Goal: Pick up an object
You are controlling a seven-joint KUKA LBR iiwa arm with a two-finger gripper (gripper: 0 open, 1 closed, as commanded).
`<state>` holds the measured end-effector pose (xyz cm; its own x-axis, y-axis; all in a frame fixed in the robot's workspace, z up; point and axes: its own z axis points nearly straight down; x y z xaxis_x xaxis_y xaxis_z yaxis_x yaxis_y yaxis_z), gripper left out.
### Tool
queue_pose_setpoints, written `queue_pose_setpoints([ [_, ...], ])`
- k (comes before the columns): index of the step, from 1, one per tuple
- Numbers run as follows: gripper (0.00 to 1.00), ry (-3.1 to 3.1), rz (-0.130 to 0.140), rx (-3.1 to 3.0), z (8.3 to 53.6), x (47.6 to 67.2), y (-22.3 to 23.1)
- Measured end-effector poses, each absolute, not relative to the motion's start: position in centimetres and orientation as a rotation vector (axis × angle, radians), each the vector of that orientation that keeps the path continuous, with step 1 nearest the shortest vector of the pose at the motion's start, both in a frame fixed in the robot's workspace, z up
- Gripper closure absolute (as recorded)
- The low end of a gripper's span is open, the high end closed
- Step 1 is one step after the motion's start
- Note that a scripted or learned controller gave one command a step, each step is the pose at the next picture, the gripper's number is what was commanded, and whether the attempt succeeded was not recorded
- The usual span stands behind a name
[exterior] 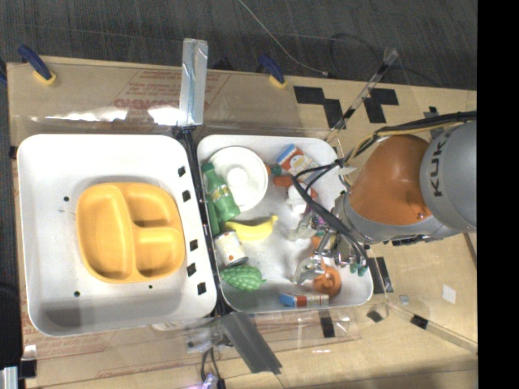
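Note:
My gripper (315,264) is lowered into the right bin (276,298), near its front right corner, below the orange wrist band (389,181). It sits right beside a small orange toy (328,281), touching or nearly touching it; cables hide the contact. Left of it in the same bin lie a yellow banana (255,229), a green bumpy toy (242,278), a small can (231,250), a green bottle (219,194) and a white bowl (241,177). A blue and red marker (304,300) lies along the bin's front wall.
The left bin (40,185) holds a yellow divided tray (130,231). A red and blue packet (288,162) lies at the back of the right bin. Black cables (312,201) trail from the wrist across that bin. A metal strip (194,83) stands behind the bins.

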<state>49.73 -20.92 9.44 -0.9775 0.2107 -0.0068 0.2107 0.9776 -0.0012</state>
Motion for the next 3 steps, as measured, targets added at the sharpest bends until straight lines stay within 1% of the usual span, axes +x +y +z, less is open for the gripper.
queue_pose_setpoints([
  [1,0.00,3.120,-0.001,0.304,9.4,48.0,-20.9],
  [2,1.00,3.117,-0.002,0.291,10.5,48.3,-20.8],
  [3,1.00,3.011,0.001,0.875,9.3,48.8,-20.7],
])
